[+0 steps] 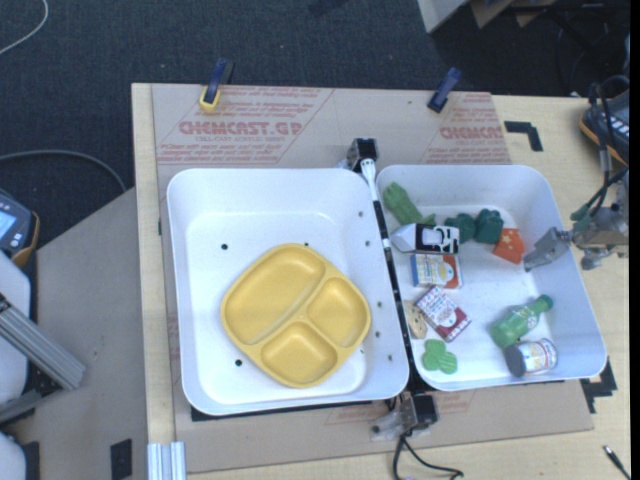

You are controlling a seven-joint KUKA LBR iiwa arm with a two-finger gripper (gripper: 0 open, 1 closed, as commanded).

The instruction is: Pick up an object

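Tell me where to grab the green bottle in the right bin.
Grip the green bottle across its wide body, coming from above. It lies on its side, neck toward the bin's right wall, with bare floor on its long sides; the jar sits close below.

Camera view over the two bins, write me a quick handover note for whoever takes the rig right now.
Gripper: at the right bin's right edge, above the floor, nothing seen between its fingers.
Left bin: the yellow divided plate.
Right bin: green bottle, small jar, orange block, dark green toy, red-and-white packet and other small items, all lying on the floor.
Done: nothing picked yet.
Left: pick any one object; the orange block lies nearest the gripper.
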